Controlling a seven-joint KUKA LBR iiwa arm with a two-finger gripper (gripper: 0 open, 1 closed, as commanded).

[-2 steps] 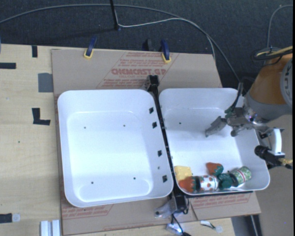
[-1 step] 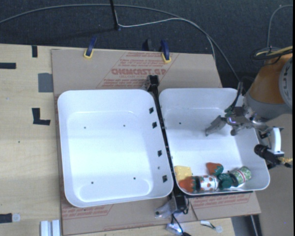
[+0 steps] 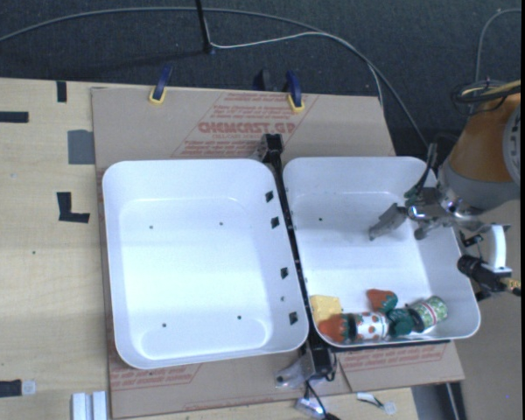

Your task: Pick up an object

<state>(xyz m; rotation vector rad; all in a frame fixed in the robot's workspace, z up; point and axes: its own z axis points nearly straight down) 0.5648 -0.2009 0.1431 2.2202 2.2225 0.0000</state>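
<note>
Brown cardboard sheeting (image 3: 245,125) with red lettering covers our bench, clamped at the far edge, and both shallow white plastic bins sit on it: the left bin (image 3: 114,234) and the right bin (image 3: 350,169).

All the pickable stuff is bunched in the right bin's near corner: a soft-looking yellow wedge (image 3: 325,305), a small orange-red lump (image 3: 382,299), a glossy red-and-white cylinder lying on its side (image 3: 367,326), a dark teal piece (image 3: 404,321), and a green-labelled can (image 3: 431,311), also tipped over. They're touching or nearly so.

Our grey two-finger gripper (image 3: 398,220) hovers over the far half of that bin, well apart from the pile, holding nothing; we honestly can't tell how wide the fingers are.

What worries us: the cylinders look slick and would probably roll, the clutter means fingers could nudge neighbours instead of closing on one, and the bin wall right beside the pile could block the approach.
</note>
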